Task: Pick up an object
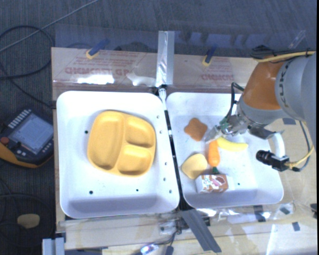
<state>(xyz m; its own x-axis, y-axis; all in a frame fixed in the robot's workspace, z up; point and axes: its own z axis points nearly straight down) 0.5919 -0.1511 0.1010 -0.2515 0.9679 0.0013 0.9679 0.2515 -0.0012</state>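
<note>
The right bin (266, 190) holds several small items. An orange waffle-shaped piece (195, 128) lies at its left. An orange carrot (213, 152) lies in the middle, with a yellow banana (235, 144) just to its right. A pale yellow wedge (194, 165) sits lower left, and a small brown and white printed packet (212, 183) lies below the carrot. My gripper (227, 127) hangs low over the bin, right above the carrot's top end and the banana's left end. I see nothing held in it.
The left bin (74, 195) bears a yellow divided plate (121, 142). A raised rim runs between the two bins (170, 142). The grey arm with its orange band (266, 86) comes in from the right. A teach pendant (21, 137) lies off the bench at left.
</note>
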